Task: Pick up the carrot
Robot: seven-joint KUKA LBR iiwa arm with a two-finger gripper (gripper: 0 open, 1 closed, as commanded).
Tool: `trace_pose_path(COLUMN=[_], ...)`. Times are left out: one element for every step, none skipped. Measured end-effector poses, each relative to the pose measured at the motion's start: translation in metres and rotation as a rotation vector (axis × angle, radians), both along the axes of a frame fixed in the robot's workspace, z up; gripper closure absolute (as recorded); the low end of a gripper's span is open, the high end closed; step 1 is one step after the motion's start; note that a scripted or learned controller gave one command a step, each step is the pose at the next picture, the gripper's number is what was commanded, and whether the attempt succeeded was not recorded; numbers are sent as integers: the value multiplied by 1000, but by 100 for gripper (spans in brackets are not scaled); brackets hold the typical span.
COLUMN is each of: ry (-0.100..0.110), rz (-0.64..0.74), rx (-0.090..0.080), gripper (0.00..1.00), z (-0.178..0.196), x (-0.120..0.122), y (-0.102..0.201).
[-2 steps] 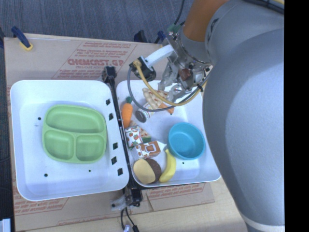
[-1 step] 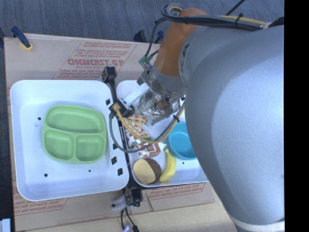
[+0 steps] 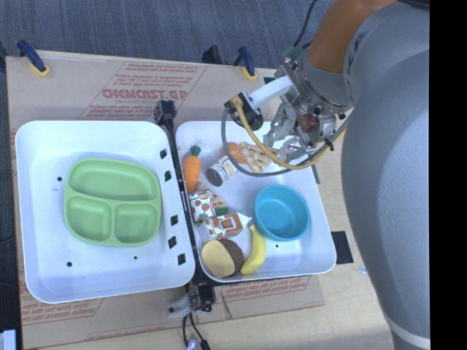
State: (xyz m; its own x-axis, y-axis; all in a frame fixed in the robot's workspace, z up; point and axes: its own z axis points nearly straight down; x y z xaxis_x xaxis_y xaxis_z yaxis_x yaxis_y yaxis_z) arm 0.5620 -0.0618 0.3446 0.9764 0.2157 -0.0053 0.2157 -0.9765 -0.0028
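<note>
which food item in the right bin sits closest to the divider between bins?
The carrot, orange with a green top, lying right against the bin's left wall. The banana and the round brown item sit farther in.

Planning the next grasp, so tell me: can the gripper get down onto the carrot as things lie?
Probably yes. The carrot lies uncovered by the right bin's left wall, open from above; that wall crowds one side. The gripper hovers at the bin's far end.

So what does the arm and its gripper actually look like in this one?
The arm is bulky, rounded and light grey, with an orange band above the wrist. The gripper is a cluttered metal assembly, with a white block beside it. Yellow and black cables loop out from it in a wide ring.
</note>
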Motion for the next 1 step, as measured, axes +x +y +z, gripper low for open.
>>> trace_pose_path(ry=[17], rz=[-1], rx=[4], gripper=[100], z=[-106], x=[-79], y=[81])
